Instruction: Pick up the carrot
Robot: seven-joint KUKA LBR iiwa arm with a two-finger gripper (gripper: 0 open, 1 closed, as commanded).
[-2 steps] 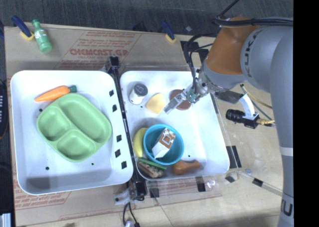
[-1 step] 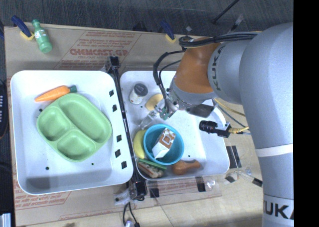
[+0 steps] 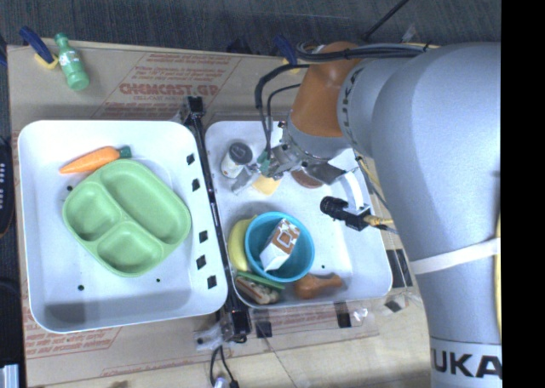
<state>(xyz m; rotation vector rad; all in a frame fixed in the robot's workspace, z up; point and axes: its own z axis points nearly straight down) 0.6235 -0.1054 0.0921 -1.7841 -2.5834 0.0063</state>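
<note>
The orange carrot (image 3: 89,159) with its green stub lies at the back of the left bin (image 3: 34,233), just beyond the rim of a green divided plate (image 3: 126,216). My gripper (image 3: 262,170) is low in the back left part of the right bin (image 3: 362,246), well to the right of the carrot and across the wall between the two bins. It hangs close over a small yellow piece (image 3: 267,185) and beside a small grey-lidded jar (image 3: 237,156). The carrot lies free, with nothing touching it.
The right bin holds a blue bowl (image 3: 279,248) with a small carton in it, a banana (image 3: 238,246), a brown item (image 3: 318,284) and a dark item (image 3: 255,291) at the front. A green bottle (image 3: 73,63) stands on the bench behind the left bin.
</note>
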